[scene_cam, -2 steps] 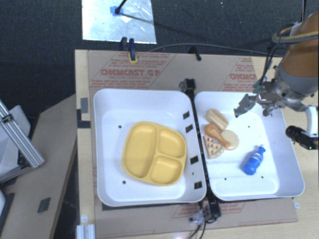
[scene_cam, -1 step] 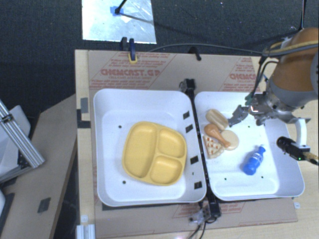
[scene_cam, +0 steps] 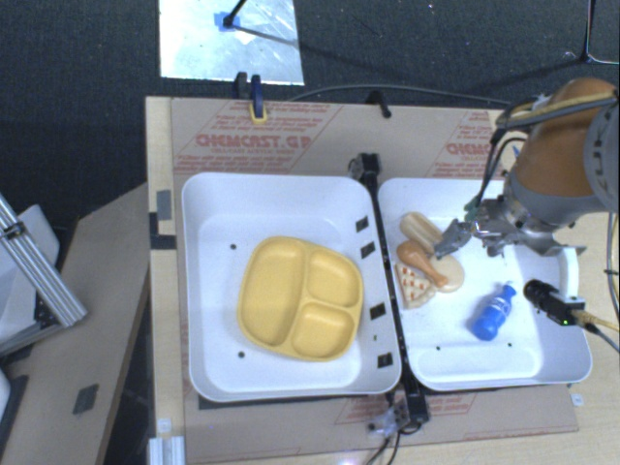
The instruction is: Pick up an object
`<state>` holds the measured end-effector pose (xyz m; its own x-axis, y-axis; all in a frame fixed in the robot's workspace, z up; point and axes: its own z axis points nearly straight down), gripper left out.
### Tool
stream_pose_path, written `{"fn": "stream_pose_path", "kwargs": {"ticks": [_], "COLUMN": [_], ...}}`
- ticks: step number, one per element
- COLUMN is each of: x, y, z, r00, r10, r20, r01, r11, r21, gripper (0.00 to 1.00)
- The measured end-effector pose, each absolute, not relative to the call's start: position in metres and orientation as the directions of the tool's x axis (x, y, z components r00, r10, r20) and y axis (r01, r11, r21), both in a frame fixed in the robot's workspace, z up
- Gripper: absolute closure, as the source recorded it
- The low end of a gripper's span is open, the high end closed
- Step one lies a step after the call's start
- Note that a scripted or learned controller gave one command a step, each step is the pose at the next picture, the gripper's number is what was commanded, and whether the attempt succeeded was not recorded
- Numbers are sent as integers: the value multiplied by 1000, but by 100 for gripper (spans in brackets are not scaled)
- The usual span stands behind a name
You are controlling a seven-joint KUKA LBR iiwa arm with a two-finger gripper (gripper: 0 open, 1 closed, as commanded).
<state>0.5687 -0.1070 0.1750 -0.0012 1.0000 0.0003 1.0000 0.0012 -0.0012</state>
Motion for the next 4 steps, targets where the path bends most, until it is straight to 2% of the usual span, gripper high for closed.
{"fn": "stream_pose_path", "kwargs": {"ticks": [1, 2, 4], "x": [563, 565, 566], "y": [-116, -116, -116], "z": [120, 134, 222], "r00": [0, -2, -4], "r10": [1000, 1000, 1000], "r20": [1, -1, -1], "r01": [1000, 1000, 1000], "r11": [0, 2, 4], "r21": [-4, 3, 7], "gripper": [0, 100, 100]}}
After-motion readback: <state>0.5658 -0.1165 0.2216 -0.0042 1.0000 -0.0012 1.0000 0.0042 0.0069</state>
